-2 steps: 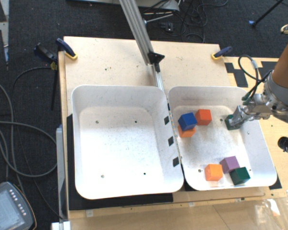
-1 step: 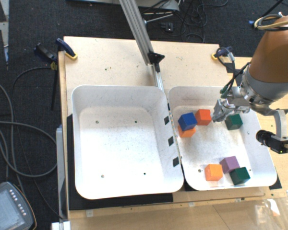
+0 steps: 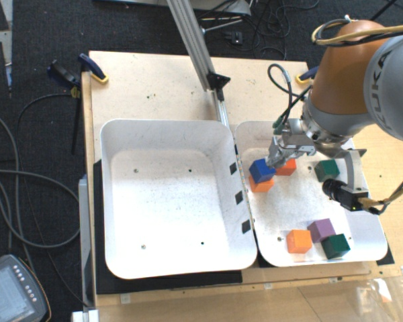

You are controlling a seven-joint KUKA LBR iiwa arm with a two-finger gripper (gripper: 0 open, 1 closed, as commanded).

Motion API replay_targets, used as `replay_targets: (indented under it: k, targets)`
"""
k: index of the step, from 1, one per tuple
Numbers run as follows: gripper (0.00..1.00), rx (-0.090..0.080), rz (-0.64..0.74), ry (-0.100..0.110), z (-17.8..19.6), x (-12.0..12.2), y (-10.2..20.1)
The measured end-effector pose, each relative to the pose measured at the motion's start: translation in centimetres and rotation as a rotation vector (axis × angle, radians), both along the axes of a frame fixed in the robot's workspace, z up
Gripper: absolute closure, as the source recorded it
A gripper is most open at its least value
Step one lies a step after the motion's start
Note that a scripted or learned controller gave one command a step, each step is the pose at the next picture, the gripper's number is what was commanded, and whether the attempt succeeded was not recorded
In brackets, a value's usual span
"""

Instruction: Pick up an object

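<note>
**Reaching Into the Right Bin**

Hovering low over the right bin [image 3: 373, 243], the grey arm [image 3: 363, 79] with its orange band reaches in from three o'clock and sets its gripper [image 3: 279, 158] at the bin's upper-left part. A blue cube [image 3: 261, 170] sits just at the gripper's seven o'clock, stacked on or leaning against an orange block [image 3: 261, 184]. A second orange block [image 3: 286, 167] lies right beside the gripper's tip, partly hidden by it. Whether the gripper is spread or closed, and whether it grasps anything, cannot be told from this angle. A green cube [image 3: 327, 169] rests at three o'clock of the gripper, near the wrist hardware. Toward the bin's near edge, at five o'clock, an orange cube [image 3: 298, 241], a purple cube [image 3: 321, 229] and a dark green cube [image 3: 336, 246] cluster together. The left bin [image 3: 114, 180] sits alongside, touching the right one.
</note>
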State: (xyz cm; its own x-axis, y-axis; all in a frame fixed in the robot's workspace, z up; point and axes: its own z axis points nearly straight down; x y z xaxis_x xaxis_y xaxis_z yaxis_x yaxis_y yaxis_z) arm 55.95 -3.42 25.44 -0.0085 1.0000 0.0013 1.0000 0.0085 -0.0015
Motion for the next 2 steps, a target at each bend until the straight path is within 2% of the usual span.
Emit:
replay_targets:
  k: [1, 2]
  targets:
    - [1.00, 0.000, 0.000, 0.001, -1.0, 0.1, 5.2]
    - [1.00, 0.000, 0.000, -0.002, -2.4, 1.8, 10.8]
